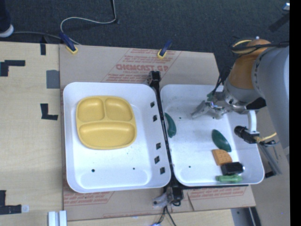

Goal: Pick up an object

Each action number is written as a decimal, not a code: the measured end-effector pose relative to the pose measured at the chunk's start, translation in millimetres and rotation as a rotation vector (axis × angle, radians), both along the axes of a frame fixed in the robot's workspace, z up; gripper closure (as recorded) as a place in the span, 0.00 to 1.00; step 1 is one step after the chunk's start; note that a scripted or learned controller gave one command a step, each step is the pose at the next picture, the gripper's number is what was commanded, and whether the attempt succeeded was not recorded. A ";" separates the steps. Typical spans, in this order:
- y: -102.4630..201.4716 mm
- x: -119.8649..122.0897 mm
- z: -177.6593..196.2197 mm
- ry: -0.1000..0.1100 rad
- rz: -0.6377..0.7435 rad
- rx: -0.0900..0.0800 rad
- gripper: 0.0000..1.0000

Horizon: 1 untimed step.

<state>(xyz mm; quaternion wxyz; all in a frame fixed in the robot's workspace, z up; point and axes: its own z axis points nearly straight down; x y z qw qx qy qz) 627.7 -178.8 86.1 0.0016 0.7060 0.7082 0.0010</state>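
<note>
Two white bins point(70, 126) are seen on brown cardboard point(136, 65) printed in red. A yellow plate point(106, 122) lies in the left bin. Two dark green pieces point(221, 140), an orange block point(221, 156), a black block point(233, 168) and a bright green stick point(229, 178) lie in the right.

A: Floor at top of frame is dark grey carpet point(188, 13). A thin white cable point(87, 20) loops across it, upper left.

B: Bench surface?

A: Brown cardboard sheet point(136, 65) with red print, held at its top edge by 2 yellow-and-blue clamps point(69, 44). Left of it, a pale wood tabletop point(26, 126) with black tape marks point(47, 112) and 1 grey patch point(52, 78).

B: Light?

A: Even, soft, no hard shadows. More cables point(165, 202) at the bottom centre edge of the cardboard.
</note>
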 end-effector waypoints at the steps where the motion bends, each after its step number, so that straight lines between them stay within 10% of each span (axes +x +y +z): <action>1: -16.0 -53.1 0.1 0.001 -0.003 -0.002 0.00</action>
